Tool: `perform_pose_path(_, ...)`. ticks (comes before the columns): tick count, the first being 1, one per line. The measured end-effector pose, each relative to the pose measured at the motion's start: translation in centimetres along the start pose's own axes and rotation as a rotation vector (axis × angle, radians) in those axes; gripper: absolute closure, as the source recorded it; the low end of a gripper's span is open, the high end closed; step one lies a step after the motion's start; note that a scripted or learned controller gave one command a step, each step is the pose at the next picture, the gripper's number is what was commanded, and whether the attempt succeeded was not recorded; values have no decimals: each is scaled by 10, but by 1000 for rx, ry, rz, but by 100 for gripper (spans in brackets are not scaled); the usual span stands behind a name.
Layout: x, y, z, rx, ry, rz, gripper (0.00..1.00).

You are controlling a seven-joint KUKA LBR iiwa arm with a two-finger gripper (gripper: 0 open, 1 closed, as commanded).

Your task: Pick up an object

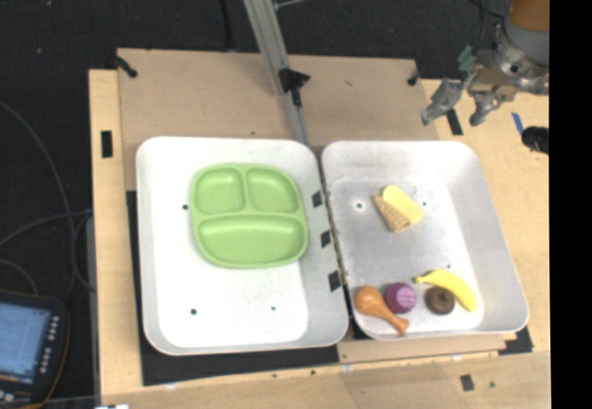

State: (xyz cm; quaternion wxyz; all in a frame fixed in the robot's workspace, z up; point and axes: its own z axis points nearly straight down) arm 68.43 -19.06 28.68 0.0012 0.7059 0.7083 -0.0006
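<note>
Camera view: the gripper [467,105] hangs released, fingers spread, above the right bin's [481,176] far rim, nothing in it. The cone [399,208] lies mid-bin; the banana [450,288], donut [439,302], plum [400,297] and drumstick [379,306] crowd the near edge, so a descent there could clip a neighbour and close on nothing.

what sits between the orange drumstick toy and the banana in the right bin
In the camera view, two things lie between the orange drumstick toy and the banana: a purple round toy, touching the drumstick, and a small brown ring-shaped piece beside the banana.
</note>
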Motion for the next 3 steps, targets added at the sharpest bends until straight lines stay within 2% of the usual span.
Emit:
perform_pose_path(1,0,0,0,1,0,-1,0)
perform_pose_path(3,9,4,96,4,1,-3,0)
